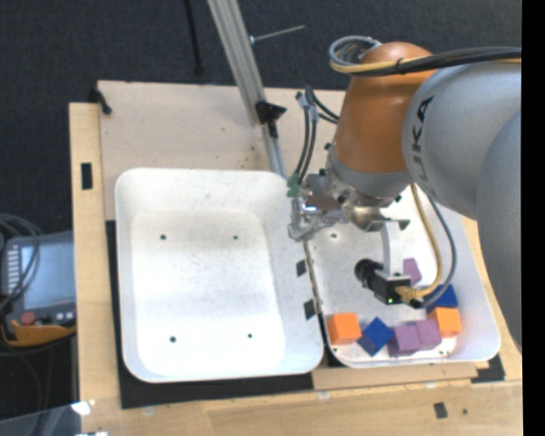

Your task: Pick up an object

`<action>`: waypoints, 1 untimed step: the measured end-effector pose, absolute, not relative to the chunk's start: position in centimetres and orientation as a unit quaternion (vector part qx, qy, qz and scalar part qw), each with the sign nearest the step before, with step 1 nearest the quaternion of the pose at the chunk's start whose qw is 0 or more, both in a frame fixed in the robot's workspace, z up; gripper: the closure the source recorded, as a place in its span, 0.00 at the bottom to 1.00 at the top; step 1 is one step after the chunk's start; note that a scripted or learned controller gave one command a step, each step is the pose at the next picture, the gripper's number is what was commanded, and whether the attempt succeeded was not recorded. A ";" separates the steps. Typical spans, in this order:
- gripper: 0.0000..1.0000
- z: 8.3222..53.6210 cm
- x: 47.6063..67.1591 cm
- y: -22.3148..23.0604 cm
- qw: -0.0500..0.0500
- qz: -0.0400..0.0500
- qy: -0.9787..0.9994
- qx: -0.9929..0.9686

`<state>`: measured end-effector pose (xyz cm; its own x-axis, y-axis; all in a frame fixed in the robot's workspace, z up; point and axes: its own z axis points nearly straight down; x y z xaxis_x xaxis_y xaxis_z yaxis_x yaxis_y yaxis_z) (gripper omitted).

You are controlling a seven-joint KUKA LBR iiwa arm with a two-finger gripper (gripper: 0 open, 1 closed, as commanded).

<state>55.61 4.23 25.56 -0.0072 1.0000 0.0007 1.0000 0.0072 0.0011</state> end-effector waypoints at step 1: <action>1.00 24.0 56.8 8.9 0.000 0.000 0.709 0.705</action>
<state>56.81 8.94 24.05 -0.0065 1.0000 -0.0002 1.0000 0.0065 0.0005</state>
